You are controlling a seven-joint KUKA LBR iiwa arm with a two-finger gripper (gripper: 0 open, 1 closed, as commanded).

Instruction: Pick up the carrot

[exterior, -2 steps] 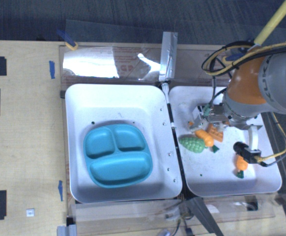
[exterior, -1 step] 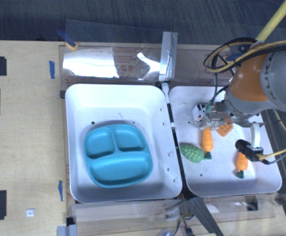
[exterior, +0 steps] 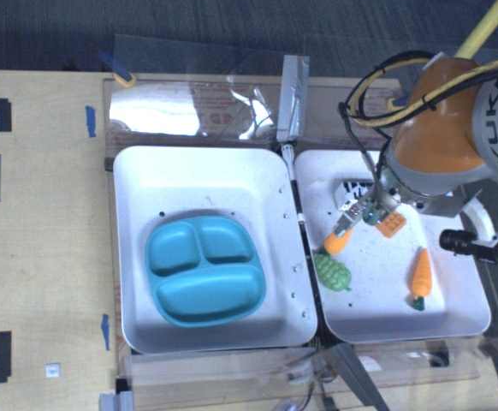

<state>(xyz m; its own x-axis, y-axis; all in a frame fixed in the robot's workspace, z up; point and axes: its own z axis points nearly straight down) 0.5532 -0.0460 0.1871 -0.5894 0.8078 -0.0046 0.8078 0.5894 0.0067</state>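
Bright, even overhead light, glare on the clear sheet [exterior: 193,110], slightly soft focus.

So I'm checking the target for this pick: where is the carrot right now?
The carrot lies in the right bin, near its right wall, stem end toward the front edge, apart from the gripper and the green toy.

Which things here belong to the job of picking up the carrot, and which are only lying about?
For the job:
- carrot, in the right bin
- pincer, at a small orange piece

Lying about:
- green leafy toy
- orange block
- blue divided plate, in the left bin
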